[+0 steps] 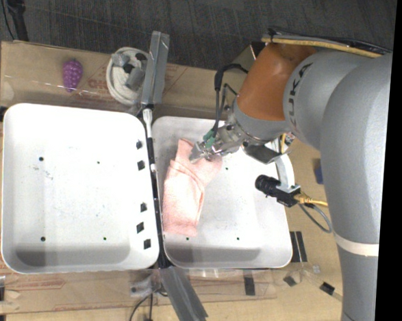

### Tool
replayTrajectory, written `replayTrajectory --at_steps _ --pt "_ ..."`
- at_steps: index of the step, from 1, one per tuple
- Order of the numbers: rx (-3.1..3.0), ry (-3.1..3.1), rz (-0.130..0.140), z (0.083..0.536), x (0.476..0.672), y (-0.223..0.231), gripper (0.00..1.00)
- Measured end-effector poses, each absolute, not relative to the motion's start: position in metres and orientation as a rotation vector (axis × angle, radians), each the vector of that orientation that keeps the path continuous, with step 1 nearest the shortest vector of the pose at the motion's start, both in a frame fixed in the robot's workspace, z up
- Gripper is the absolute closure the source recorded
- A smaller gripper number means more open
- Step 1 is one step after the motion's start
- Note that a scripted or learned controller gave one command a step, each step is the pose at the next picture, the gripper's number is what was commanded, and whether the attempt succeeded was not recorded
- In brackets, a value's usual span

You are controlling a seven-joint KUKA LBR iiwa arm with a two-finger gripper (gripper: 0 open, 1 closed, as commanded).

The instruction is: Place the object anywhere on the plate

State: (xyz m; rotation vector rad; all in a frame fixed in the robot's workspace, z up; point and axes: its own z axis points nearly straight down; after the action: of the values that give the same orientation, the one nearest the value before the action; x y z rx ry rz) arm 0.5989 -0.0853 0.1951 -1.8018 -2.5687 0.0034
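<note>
Cloth (185,193): pale pink, soft, rumpled; lies lengthwise in the right bin (264,243), against its left wall. Upper end is bunched and creased, lower end flatter, reaching near the bin's front. Gripper (212,147) sits at the cloth's top right corner, touching or just above it; fingers too small and cluttered to read, so cannot tell if spread or pinching fabric.

Edges/room: cloth hugs the divider btwn bins; black clips (143,207) run down that divider. Right half of the right bin is bare white floor, w/ a black cylindrical fitting (271,187) and its cable hanging over the right rim. Left bin (68,188) is open white floor w/ a few small dark specks, rim rounded at corners. Arm (334,118) covers the right bin's back right corner; orange band sits above the wrist.

Surface/room: worktop (42,70) is brown board. Behind the left bin: a purple grape-like bunch (72,74) and a white coil (127,72), well apart from the cloth. A grey bar (154,71) stands at the divider's back end; another grey piece (184,299) at the front. Dark floor beyond the worktop.
</note>
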Motion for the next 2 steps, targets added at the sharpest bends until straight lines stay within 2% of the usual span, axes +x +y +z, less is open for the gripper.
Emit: replayTrajectory --at_steps 1,2 --pt "-1.794 -2.578 0.001 0.232 0.599 -0.084 1.0" --pt "-1.235 -2.887 0.002 0.243 0.598 -0.032 1.0"
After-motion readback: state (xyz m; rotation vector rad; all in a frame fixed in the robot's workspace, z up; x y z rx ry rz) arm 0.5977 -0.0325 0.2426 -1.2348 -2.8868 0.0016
